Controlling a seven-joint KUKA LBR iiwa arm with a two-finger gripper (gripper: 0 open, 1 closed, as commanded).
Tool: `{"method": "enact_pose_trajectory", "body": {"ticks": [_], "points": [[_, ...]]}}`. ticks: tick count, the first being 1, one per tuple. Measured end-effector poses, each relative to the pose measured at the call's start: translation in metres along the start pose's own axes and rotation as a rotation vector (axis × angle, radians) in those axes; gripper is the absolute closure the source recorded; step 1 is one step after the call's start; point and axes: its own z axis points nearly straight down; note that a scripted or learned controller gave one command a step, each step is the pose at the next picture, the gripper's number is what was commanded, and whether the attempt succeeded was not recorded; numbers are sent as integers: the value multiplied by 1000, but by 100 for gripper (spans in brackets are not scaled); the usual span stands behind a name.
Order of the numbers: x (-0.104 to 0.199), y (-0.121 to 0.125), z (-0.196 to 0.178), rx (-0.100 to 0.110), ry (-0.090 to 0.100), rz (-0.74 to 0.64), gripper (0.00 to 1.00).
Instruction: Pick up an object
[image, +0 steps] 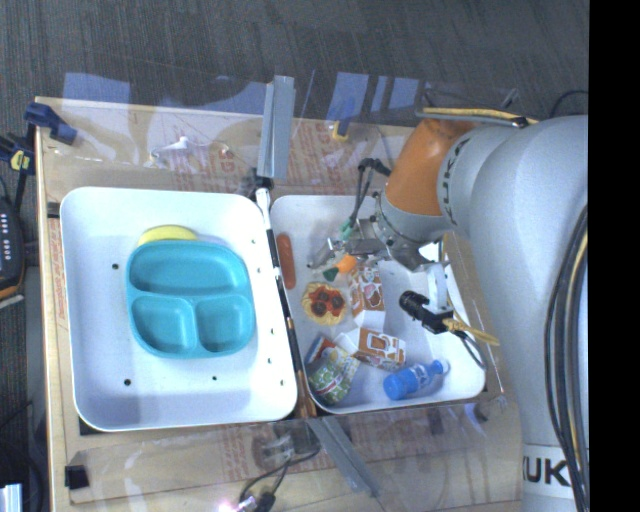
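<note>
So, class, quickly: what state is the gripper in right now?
Gripper: low over the right bin among the toys; open or shut cannot be told, nor whether it holds anything.

Gripper (345, 250) fingers too small and cluttered to tell their state. Arm (520, 230) covers right bin's (300, 215) far right corner and part of its right wall. Yellow item (168, 234) mostly hidden behind blue tray (190, 300), only top edge shows. Green packet (333, 377) print unreadable. Small items under the gripper blur together, can't identify.
</note>
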Motion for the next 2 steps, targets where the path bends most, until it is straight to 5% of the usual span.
{"method": "enact_pose_trajectory", "body": {"ticks": [1,2], "points": [[-1,-3,-7,12,0,-1,100],[56,20,-134,1,1,225,100]]}}
